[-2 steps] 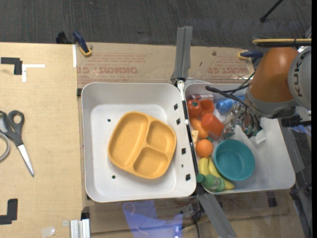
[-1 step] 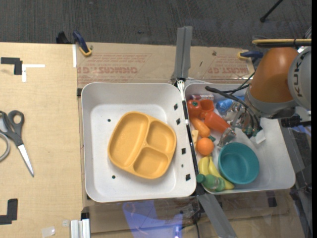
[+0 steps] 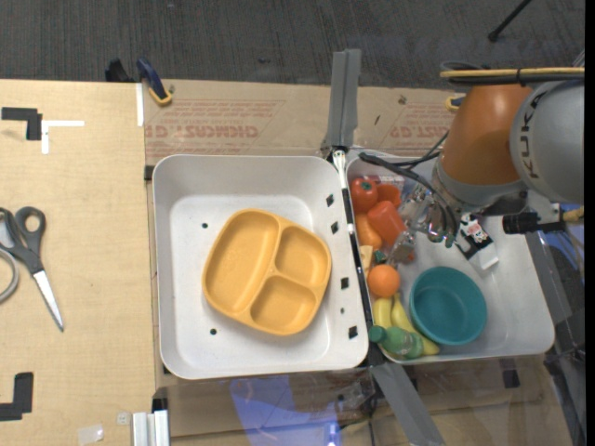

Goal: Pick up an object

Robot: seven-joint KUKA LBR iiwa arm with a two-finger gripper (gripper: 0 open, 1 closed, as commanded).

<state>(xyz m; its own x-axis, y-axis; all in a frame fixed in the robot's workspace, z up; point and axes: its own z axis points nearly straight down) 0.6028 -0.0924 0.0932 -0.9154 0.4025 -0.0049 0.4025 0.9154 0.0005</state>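
The grey arm (image 3: pixel 558 137) comes in from the right, its orange band (image 3: pixel 479 133) bulging over the far corner of the right bin (image 3: pixel 516 286), wrist bent down so the gripper (image 3: pixel 428 219) hangs low inside that bin, just beside the orange-red piece (image 3: pixel 384 221). Is its grasp clenched or released? From up here I cannot tell, and nothing shows caught in it. Now the count: two white bins side by side. The left bin (image 3: pixel 177 342) carries one yellow plate (image 3: pixel 267 272) with three compartments, lying at a slant. The right bin has the pickable things crowded along its left wall: one red piece (image 3: pixel 364 193) at the far end, the orange-red piece next to it, one orange ball (image 3: pixel 383 280) nearer, then a yellow banana shape (image 3: pixel 402 319) and a green piece (image 3: pixel 395 342) at the near corner. One teal bowl (image 3: pixel 448 305) sits upright beside them. Out on the table (image 3: pixel 74 203), one pair of scissors (image 3: pixel 33 258) lies well apart from the bins. Writing: "KU" reads on the arm's casing; the red print on the cardboard (image 3: pixel 242 124) behind the bins is too faint to read.
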